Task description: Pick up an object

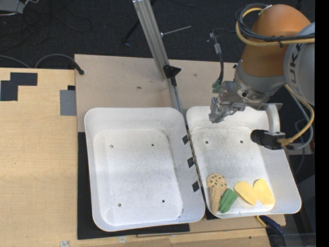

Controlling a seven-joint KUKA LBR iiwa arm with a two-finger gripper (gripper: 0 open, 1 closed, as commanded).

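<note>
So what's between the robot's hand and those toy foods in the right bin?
Nothing: in the camera view, just bare bin floor separates the hand from the toy foods.

A pale wooden bench [36,153] with a tan board carries two shallow white plastic bins side by side, the left bin [97,122] and right bin [282,189].

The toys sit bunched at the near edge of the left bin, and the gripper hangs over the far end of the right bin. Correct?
Not quite. The camera view shows the toys bunched at the near edge of the right bin, not the left bin. The gripper does hang over the right bin's far end.
</note>
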